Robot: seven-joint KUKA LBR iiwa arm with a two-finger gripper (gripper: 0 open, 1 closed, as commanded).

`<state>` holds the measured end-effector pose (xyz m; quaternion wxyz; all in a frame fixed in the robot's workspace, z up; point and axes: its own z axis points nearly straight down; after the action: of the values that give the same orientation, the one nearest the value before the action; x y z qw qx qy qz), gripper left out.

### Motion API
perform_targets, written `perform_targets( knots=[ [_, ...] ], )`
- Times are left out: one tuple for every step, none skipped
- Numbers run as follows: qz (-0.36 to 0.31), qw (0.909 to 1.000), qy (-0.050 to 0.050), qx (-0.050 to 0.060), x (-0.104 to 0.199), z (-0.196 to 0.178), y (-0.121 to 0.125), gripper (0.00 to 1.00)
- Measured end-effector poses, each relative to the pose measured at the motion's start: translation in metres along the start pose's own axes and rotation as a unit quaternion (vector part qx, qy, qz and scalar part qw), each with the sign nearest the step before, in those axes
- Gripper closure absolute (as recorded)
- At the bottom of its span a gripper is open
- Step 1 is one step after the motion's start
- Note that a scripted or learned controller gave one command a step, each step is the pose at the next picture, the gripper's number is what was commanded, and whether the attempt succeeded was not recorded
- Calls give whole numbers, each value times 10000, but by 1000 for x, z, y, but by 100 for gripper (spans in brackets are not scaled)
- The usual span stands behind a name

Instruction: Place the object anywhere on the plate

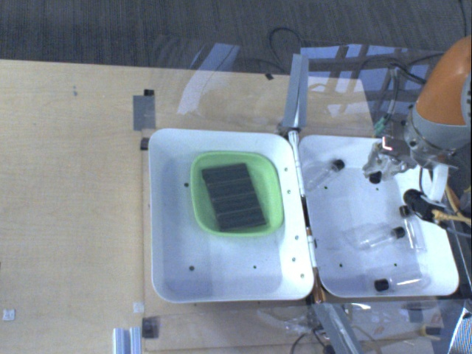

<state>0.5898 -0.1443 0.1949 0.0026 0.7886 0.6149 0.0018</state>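
Note:
A square green plate sits in the left bin, toward its back. A dark grey ribbed rectangular block lies flat on the plate, slightly turned. My gripper hangs over the back right part of the right bin, well apart from the plate and the block. The orange band of the arm rises above it at the right edge. Nothing shows between the gripper's tips from this angle.
Three clear plastic bottles with black caps lie in the right bin: one at the back left, one mid right, one at the front. Cables trail off the wrist. A metal divider stands behind the bins.

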Motion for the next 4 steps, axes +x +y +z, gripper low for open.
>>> perform_targets(
  knots=[
    [1, 10000, 0, -2, 0, 0, 0, 0],
    [353, 9994, -2, -12, -47, -83, -26, 0],
    [637, 9980, -5, -12, -71, -118, -65, 0],
    [1023, 9948, -8, -23, -71, -150, -73, 0]
  ],
)
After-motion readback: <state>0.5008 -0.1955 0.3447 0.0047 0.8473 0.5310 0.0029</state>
